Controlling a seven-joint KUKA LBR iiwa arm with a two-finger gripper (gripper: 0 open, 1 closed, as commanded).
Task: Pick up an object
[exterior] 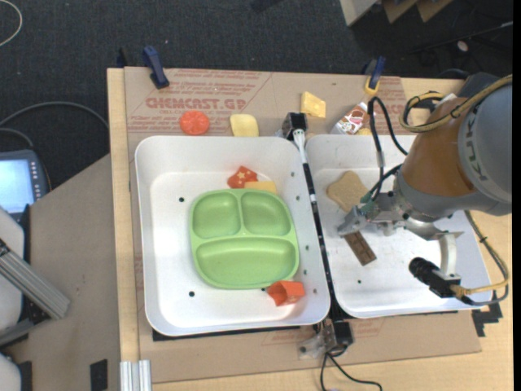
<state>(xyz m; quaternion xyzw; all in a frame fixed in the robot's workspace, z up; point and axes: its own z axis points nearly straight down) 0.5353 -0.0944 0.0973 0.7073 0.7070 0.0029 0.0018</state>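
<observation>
Camera view: the arm (456, 157) is seen reaching in from the right over the right bin (391, 300), and the gripper (356, 221) is lowered near that bin's left side. Whether the gripper is spread or pressed together cannot be told from here. A brown bar (359, 248) is found lying flat on the bin floor just below the gripper, with a tan slice (346, 189) just above it. Nothing is seen to be held.

In the left bin (155, 243) a green divided plate (242, 239) is set in the middle. A red piece (242, 177) and a yellow piece (261, 187) are tucked at its far edge, and an orange block (285, 292) at its near right corner.

Behind the bins, an orange disc (194, 122), a yellow block (243, 125), a yellow wedge (313, 104) and a small packet (352, 120) are spread on the worktop (130, 177).
</observation>
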